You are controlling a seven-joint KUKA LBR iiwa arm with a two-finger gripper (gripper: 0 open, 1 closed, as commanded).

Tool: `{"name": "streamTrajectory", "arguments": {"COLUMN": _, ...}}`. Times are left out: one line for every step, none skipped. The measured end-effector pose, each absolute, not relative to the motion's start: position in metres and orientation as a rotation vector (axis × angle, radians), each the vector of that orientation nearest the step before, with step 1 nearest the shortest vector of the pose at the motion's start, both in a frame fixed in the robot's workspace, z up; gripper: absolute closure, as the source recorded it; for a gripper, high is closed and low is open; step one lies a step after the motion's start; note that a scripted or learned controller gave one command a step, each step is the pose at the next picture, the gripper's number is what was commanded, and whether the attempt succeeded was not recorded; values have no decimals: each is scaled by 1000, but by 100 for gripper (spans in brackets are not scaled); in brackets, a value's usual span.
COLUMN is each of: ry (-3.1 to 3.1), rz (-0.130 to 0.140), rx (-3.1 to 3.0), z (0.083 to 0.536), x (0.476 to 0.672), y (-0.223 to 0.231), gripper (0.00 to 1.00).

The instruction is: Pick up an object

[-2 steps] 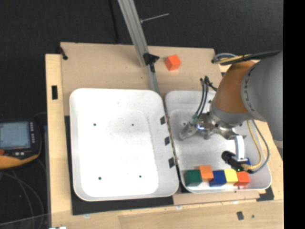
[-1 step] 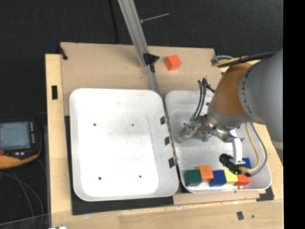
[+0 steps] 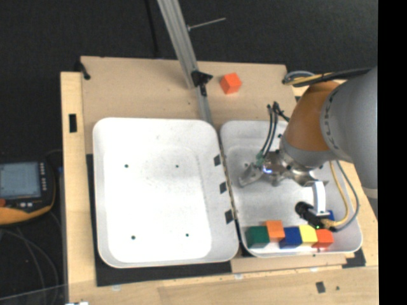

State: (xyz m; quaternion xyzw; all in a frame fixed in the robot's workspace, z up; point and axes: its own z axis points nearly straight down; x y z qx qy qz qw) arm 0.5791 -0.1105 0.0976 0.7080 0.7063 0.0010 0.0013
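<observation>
Camera view: the tool (image 3: 249,175) hangs over the shallow white right-hand bin (image 3: 236,140), clear of the row of small coloured blocks (image 3: 289,234) along that bin's near wall. How its jaws stand I cannot tell.

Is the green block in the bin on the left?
No, the green block sits in the right bin, at the left end of a row with the other colored blocks along its near edge.
</observation>
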Motion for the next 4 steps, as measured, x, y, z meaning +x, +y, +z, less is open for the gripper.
{"name": "streamTrajectory", "arguments": {"ry": 2216, "rz": 3, "rx": 2222, "z": 98, "x": 592, "y": -128, "gripper": 0}}
{"name": "streamTrajectory", "arguments": {"ry": 2225, "rz": 2, "rx": 2217, "z": 97, "x": 594, "y": -108, "gripper": 0}}
{"name": "streamTrajectory", "arguments": {"ry": 2223, "rz": 8, "rx": 2212, "z": 202, "x": 564, "y": -83, "gripper": 0}}
{"name": "streamTrajectory", "arguments": {"ry": 2223, "rz": -1, "rx": 2216, "z": 291, "x": 600, "y": -78, "gripper": 0}}
